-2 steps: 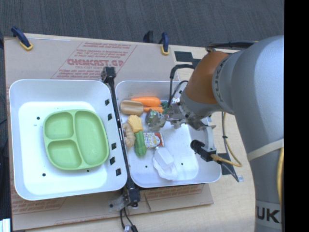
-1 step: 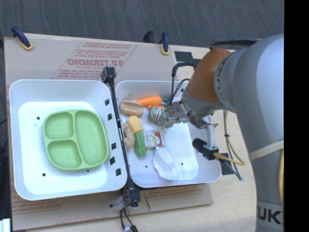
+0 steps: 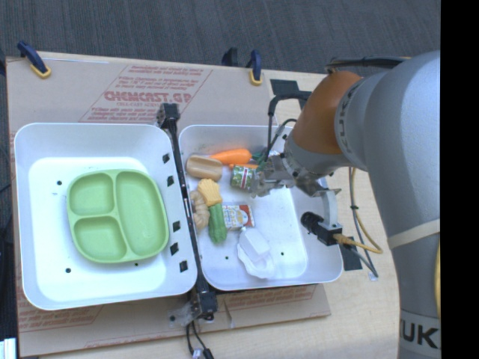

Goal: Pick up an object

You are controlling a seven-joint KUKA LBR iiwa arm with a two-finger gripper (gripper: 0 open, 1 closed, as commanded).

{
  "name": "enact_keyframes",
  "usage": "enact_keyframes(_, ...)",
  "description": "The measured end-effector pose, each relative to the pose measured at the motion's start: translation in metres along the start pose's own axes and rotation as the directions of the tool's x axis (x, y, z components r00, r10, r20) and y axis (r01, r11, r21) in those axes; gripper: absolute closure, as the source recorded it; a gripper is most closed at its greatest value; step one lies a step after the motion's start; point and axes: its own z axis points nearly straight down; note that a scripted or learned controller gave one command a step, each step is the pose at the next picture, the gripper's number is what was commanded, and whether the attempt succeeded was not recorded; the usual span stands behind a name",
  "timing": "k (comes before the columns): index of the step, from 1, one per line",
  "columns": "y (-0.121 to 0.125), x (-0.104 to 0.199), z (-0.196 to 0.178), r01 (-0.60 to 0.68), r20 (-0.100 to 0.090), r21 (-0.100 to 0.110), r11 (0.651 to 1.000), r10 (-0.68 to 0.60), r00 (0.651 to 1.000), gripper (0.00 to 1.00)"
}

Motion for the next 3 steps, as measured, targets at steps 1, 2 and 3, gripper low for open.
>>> enact_keyframes(1,0.000,-0.052,0.004,-0.013,0.000,-0.007,1.000,0.013,1.000,1.00)
enact_keyframes(2,0.000,-0.051,0.004,-0.012,0.000,-0.007,1.000,0.012,1.000,0.00)
enact_keyframes(3,-0.069,-0.022,0.021,-0.009,-0.002,-0.002,1.000,0.009,1.000,0.00)
